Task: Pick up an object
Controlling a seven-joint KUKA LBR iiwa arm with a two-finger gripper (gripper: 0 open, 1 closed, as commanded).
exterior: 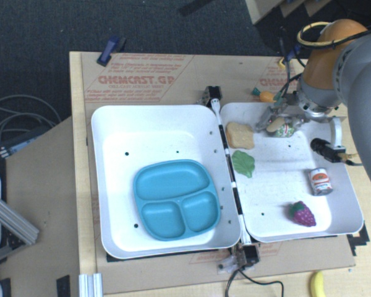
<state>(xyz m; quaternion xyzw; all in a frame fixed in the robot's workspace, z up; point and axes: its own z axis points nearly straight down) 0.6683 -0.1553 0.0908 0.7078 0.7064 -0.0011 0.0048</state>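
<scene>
Little round object [287, 129] sits at the far end of the right bin [343, 224], under the gripper [276, 121]. I cannot tell its grip. Being round, it may roll off or slip.

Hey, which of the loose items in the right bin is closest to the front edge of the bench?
The purple grape bunch, low in the right bin. The small can, green leaf and tan bread slice all lie farther back.
</scene>
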